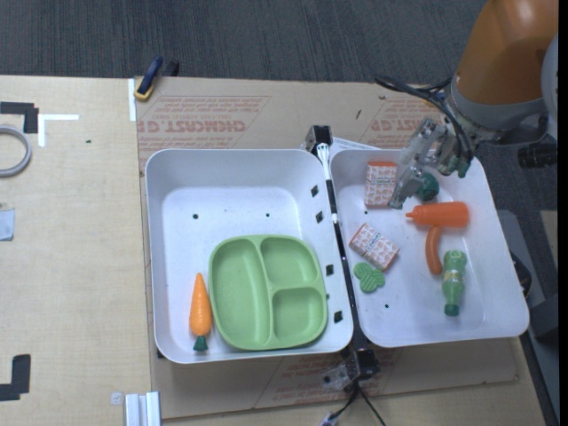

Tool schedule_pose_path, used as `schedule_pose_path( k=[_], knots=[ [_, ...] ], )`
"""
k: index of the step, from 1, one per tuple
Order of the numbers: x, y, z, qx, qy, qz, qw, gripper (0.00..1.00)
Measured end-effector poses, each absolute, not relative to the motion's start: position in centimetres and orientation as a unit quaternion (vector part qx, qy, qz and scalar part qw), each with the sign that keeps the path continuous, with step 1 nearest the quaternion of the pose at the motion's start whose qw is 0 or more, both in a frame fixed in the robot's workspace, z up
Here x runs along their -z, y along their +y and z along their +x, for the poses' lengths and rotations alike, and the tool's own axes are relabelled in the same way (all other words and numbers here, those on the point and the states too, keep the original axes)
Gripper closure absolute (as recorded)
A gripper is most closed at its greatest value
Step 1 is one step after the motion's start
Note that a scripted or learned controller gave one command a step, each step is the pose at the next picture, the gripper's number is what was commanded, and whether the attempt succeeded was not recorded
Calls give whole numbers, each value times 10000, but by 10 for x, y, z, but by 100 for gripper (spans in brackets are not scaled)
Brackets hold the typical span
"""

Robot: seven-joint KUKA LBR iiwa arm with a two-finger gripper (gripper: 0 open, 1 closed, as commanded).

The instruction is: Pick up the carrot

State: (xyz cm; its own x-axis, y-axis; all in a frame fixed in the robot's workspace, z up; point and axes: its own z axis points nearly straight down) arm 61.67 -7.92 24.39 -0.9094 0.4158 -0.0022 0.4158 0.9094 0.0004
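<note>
Carrot [201,306] is lying in the left bin [169,238], at the lower left of that bin, its green stem end pointing toward the bottom of the frame. It is resting just beside the left edge of a green divided plate [266,291] — whether the two are touching cannot be determined.

The end effector [417,177] is hanging over the upper part of the right bin [497,238], in the upper right of the frame, well apart from the carrot. Its state — released or clenched — cannot be told from this angle.

The right bin is carrying a small patterned carton [381,185] at its upper left, a second carton [374,246] lower down, a green leaf-shaped piece [369,278], an orange bottle [438,215], an orange sausage-shaped item [432,250] and a green bottle [453,280]. Both bins are sitting on the cardboard-covered worktop [71,282].
</note>
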Motion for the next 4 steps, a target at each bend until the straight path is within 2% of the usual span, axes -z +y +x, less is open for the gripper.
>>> schedule_pose_path(
  k=[1,2,3,4],
  knots=[
    [-240,-114,616,1,9768,2141,17,0],
    [-248,-110,632,0,9801,1986,23,0],
    [-260,-89,630,0,9825,1861,22,0],
    [-274,-96,628,1,9864,1642,23,0]
  ],
)
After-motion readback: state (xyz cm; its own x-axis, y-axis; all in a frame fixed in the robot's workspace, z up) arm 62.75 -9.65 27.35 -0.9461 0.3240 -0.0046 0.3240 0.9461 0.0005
